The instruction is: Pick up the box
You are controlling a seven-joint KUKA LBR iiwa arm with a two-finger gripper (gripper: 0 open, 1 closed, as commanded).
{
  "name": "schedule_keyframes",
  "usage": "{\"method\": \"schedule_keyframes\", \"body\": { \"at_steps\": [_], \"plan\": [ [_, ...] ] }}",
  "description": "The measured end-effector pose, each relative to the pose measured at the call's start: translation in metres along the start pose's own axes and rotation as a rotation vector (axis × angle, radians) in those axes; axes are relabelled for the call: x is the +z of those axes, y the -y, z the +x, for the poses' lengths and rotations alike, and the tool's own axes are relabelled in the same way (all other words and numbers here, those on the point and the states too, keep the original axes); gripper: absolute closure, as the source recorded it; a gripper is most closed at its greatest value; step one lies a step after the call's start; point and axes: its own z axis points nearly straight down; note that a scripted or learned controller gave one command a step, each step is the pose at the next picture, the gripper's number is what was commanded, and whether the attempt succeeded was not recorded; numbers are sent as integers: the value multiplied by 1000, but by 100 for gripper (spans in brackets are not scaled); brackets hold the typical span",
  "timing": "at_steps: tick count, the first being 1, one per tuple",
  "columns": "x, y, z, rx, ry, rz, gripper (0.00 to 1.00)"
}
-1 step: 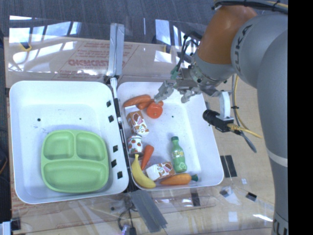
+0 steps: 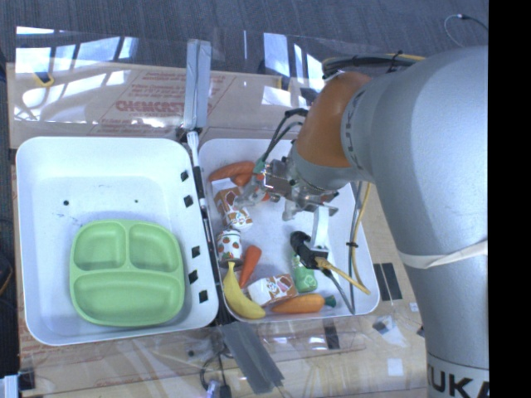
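Note:
A small brown-and-white printed box (image 2: 234, 209) lies in the upper left part of the right bin (image 2: 274, 237). A second printed carton (image 2: 274, 288) lies near that bin's front, between a banana and a carrot. My gripper (image 2: 262, 182) reaches in from the right and hangs low over the bin's back left area, just up and to the right of the first box and close beside an orange carrot (image 2: 233, 172). The grey arm and wrist hide the bin's right back corner. I see nothing held.
The right bin also holds a small printed can (image 2: 229, 244), a short carrot (image 2: 250, 262), a banana (image 2: 238, 298), a long carrot (image 2: 299, 305) and a green item (image 2: 305, 280). A green divided plate (image 2: 127, 272) sits in the left bin (image 2: 99, 172).

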Motion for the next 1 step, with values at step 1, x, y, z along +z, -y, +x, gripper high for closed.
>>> {"method": "schedule_keyframes", "body": {
  "at_steps": [1],
  "plan": [
    [-70,31,9,-68,1,4,0]
  ]
}}
